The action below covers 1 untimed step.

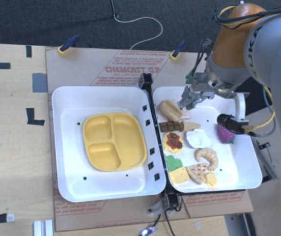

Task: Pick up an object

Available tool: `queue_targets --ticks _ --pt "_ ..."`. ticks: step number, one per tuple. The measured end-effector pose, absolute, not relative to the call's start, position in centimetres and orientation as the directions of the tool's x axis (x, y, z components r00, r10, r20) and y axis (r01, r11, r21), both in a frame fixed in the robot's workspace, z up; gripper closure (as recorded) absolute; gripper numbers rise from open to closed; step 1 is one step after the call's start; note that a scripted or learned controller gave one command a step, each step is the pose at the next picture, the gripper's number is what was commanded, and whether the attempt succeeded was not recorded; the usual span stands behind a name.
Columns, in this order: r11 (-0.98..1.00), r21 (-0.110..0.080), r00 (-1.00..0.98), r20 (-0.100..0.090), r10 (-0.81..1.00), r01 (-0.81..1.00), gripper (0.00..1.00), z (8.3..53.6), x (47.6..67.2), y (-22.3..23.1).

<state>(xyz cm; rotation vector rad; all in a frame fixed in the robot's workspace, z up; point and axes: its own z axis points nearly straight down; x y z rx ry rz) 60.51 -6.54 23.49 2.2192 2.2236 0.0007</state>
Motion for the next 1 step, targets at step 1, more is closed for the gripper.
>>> queue_targets --ticks 1 --pt "0.001 -0.003 -0.001 -0.001 1.000 1.000 1.00 22.15 60.59 -5.67"
